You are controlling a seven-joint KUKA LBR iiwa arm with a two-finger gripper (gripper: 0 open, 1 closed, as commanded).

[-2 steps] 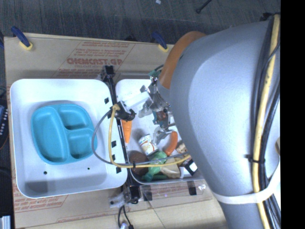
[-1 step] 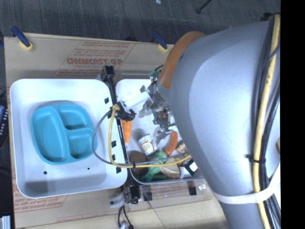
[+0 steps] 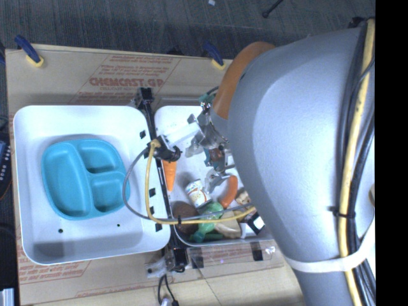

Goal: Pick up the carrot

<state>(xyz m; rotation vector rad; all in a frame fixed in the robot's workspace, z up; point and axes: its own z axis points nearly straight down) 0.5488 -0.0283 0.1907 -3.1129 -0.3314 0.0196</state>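
At the lower centre of the frame, the right bin (image 3: 167,121) holds a clutter: a green item (image 3: 205,229), a small labelled can (image 3: 196,193) and a sausage-like piece (image 3: 228,192). The grey arm (image 3: 306,145) covers much of this bin. The carrot (image 3: 169,174), orange and slim, lies along the bin's left wall, under a yellow hose (image 3: 150,190). The gripper (image 3: 213,146) hangs above centre; its grasp state cannot be told. Left, a blue divided tray (image 3: 83,177) sits in the other bin (image 3: 38,126).

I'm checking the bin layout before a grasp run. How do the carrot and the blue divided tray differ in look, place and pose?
The carrot is orange, slim and long; the blue divided tray is broad, flat, with compartments. The carrot lies in the right bin near its left wall, among other items; the tray sits alone in the left bin. The carrot lies close under the hand; the tray lies far from it. Both rest untouched.
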